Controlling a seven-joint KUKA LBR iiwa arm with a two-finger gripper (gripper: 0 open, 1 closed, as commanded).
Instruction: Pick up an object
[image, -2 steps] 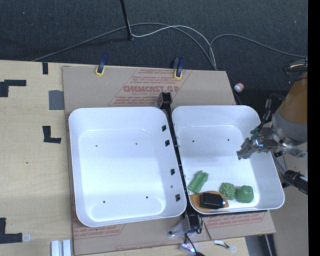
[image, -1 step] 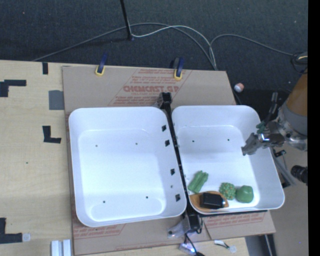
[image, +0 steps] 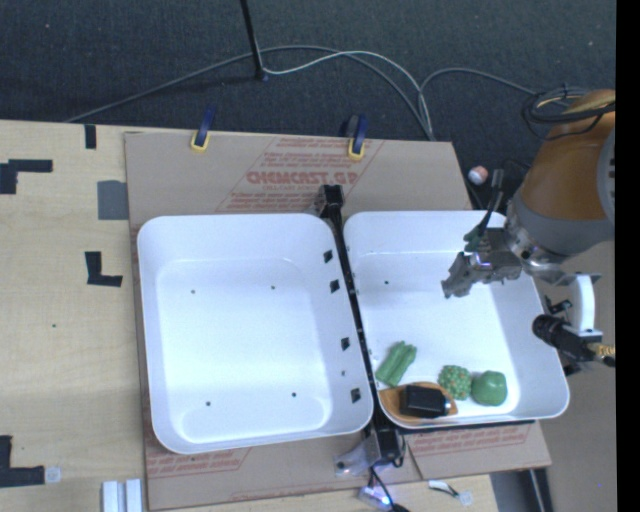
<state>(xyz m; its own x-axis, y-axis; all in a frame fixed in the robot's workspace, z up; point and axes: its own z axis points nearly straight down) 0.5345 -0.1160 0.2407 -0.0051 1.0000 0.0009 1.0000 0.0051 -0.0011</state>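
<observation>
Several small objects lie along the near edge of the right bin (image: 420, 250): a green ridged vegetable (image: 396, 362), a green broccoli piece (image: 455, 380), a green pepper-like piece (image: 489, 388), and a black object (image: 424, 402) on an orange-brown piece (image: 400, 398). My gripper (image: 462, 281) hangs over the right side of this bin, well behind those objects. It points down and to the left. Nothing shows between its fingertips.
The left bin (image: 240, 330) sits beside the right one, with a black divider strip (image: 345, 300) between them. Both rest on a cardboard sheet (image: 290, 170) held by two clamps. Cables run across the dark floor behind.
</observation>
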